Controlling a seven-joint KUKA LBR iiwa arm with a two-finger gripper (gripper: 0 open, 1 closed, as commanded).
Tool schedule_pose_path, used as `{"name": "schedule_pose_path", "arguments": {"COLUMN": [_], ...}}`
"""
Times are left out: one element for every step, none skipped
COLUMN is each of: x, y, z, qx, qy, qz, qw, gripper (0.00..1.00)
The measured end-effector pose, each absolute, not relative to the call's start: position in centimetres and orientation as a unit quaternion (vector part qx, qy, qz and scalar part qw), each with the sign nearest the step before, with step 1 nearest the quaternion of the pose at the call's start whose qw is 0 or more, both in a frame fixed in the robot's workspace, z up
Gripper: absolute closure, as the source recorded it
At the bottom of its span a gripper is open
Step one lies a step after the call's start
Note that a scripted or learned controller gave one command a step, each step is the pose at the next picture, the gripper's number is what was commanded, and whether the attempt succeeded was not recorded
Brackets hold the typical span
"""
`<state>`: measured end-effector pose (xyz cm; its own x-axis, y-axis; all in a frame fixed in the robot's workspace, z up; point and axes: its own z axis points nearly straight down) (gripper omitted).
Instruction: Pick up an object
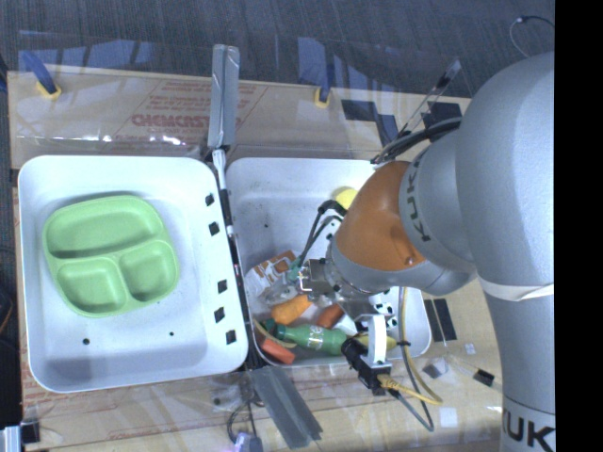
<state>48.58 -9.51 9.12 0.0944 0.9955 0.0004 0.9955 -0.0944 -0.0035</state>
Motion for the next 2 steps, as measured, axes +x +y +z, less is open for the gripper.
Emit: {"name": "schedule_pose_path", "arguments": {"x": [48.7,50.3], "y": [-9.5,-1.8], "z": [10.1,24.1], "qx": [-0.738,-0.724], "qy": [-0.675,-0.690], "qz": [0.0009,0.0002], "qw": [0.001,0.001], "gripper": [1.00,1.00]}}
